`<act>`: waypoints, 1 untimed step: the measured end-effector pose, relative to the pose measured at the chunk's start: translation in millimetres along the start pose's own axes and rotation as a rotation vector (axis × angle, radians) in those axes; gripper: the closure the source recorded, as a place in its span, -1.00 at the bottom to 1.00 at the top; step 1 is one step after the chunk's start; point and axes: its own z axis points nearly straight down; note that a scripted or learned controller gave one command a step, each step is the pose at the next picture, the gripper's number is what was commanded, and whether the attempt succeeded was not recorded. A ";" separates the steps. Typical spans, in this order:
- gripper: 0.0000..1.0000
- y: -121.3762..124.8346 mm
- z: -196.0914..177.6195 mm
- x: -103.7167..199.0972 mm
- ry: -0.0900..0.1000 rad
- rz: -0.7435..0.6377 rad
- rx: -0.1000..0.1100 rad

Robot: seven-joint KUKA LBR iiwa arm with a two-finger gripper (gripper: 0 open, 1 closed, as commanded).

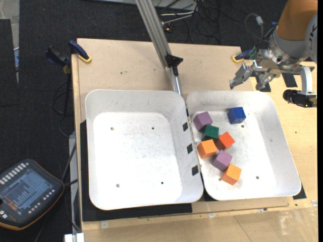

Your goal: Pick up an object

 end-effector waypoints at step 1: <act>-1.00 0.4 -3.2 0.4 -0.001 -0.002 -0.004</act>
